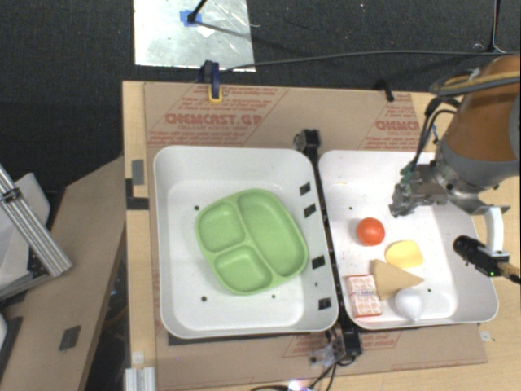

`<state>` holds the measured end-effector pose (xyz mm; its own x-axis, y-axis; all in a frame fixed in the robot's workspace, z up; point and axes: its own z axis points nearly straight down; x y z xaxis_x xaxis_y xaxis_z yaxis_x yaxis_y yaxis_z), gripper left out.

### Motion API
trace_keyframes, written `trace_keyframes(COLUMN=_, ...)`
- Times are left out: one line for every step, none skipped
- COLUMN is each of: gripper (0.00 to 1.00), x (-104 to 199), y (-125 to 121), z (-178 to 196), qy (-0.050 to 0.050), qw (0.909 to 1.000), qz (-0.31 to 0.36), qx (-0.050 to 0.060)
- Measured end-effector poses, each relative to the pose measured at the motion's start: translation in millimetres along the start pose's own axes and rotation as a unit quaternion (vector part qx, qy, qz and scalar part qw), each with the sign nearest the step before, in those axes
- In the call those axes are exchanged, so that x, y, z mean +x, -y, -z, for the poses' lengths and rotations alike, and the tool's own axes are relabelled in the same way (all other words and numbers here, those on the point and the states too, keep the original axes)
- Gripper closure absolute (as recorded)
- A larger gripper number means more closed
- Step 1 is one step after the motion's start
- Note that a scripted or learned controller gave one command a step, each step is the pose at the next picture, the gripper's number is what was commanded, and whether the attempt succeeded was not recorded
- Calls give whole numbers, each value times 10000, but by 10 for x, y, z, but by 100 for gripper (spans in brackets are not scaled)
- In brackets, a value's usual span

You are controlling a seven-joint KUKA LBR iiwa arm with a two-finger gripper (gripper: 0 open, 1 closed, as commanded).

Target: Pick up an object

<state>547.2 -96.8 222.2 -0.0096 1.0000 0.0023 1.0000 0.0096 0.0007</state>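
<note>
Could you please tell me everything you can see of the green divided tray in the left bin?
The green tray is a pale green, smooth, plastic-looking dish with rounded corners and three compartments: two at its upper end and one at its lower end. It lies flat and right side up, turned at a slant to the bin walls, near the middle of the left bin. It rests on the bin floor, and its compartments look bare.

Grey arm with orange band enters from right, wrist angled down-left; gripper low, pointing left, nothing visible between fingers.
</note>
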Motion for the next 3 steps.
trace_keyframes(gripper=100, x=512, y=26, z=106, qy=-1, qw=10000, qz=-1, qx=-9)
trace_keyframes(gripper=100, x=1104, y=57, z=180, qy=-2, qw=10000, qz=9, qx=-7)
trace_keyframes(gripper=100, x=1571, y=47, z=172, qy=-1, qw=10000, qz=0, qx=-4)
